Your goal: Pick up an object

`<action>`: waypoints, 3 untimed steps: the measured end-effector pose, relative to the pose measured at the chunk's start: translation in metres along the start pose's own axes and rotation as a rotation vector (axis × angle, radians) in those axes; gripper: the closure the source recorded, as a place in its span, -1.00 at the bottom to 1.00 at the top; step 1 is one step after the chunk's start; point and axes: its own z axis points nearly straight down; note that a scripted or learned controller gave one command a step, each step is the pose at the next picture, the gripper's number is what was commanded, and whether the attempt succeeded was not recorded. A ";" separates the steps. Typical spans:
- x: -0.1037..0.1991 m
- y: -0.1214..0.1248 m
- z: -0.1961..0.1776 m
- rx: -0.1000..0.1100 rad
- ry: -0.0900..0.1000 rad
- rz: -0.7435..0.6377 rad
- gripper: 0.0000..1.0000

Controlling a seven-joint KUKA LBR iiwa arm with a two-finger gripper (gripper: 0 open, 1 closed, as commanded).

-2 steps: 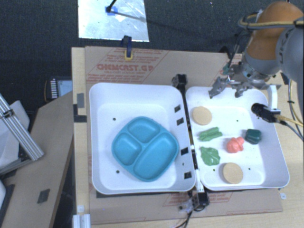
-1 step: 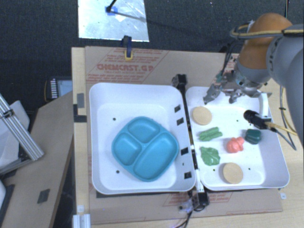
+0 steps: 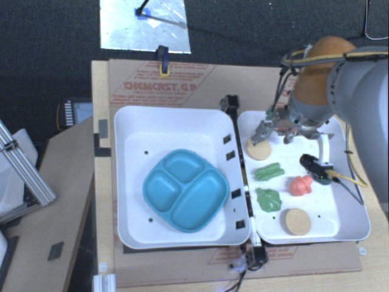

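Observation:
My gripper [image 3: 275, 135] hangs over the back left part of the right bin [image 3: 349, 221]. It is open, with nothing between its fingers. One fingertip [image 3: 261, 134] is just above the far edge of a tan round disc [image 3: 259, 151]. In front of the disc lie a green bean-like piece [image 3: 268, 172] and a green leafy piece [image 3: 268, 199]. A pink-red piece [image 3: 300, 185] sits mid-bin. A second tan disc [image 3: 298, 221] rests near the front.
The left bin [image 3: 130, 126] holds a blue divided plate [image 3: 185, 190]. A black-clipped divider [image 3: 237, 163] runs between the bins. The grey arm with its orange band [image 3: 322, 72] covers the back right of the right bin.

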 end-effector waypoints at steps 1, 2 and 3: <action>0.000 0.001 -0.013 -0.003 0.000 0.000 1.00; -0.002 0.002 -0.056 -0.006 0.000 0.000 1.00; -0.008 -0.003 -0.116 -0.005 0.000 0.002 1.00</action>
